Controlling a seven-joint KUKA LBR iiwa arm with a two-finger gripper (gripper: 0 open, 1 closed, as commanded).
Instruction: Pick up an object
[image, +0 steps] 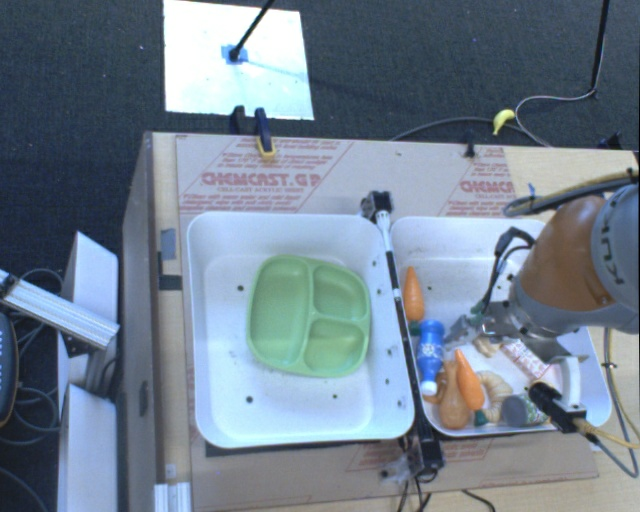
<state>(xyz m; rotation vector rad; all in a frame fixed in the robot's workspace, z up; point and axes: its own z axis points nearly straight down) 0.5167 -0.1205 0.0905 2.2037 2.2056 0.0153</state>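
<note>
End effector: the two-finger end effector (478, 330) hangs low in the right white bin (450, 245), under the grey and orange arm (565, 265); whether it is spread or pinched I cannot tell, the view being too coarse there.
Nearest thing: a pale, knobbly toy (487, 346), possibly a shell, lies just beside it.
Other candidates: a blue plastic bottle (430, 350) to its left, long axis running up-down in the view; an orange carrot-shaped toy (469, 378) below, slanted; another orange carrot toy (413, 292) upper left.
Judgement: nothing visibly gripped yet; the closest pick lies directly below the tool.
Left bin: the left white bin (215, 330) holds a green divided plastic plate (308, 315).
</note>
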